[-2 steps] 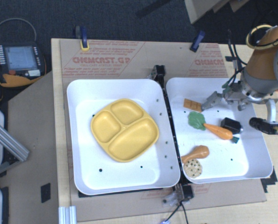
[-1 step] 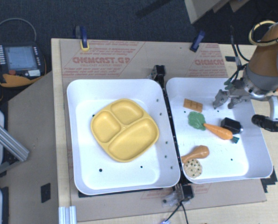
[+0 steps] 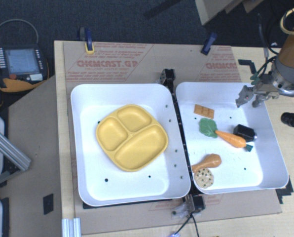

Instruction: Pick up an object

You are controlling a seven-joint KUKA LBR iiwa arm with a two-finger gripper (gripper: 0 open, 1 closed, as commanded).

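My gripper [image 3: 250,99] hovers over the back right corner of the right bin [image 3: 270,177], open with nothing between its fingers. Below it in that bin lie a brown cracker [image 3: 203,111], a green leafy piece [image 3: 207,128], an orange carrot [image 3: 231,138] and a small black block [image 3: 244,131]. Nearer the front lie a tan drumstick [image 3: 208,161] and a speckled cookie [image 3: 204,177]. The black block is the closest item to the gripper, a short way toward the front.
The left bin [image 3: 88,177] holds a yellow divided plate [image 3: 132,137] in its middle. A black clamp [image 3: 167,76] sits at the back where the two bins meet. The bins rest on a cardboard sheet [image 3: 137,58].
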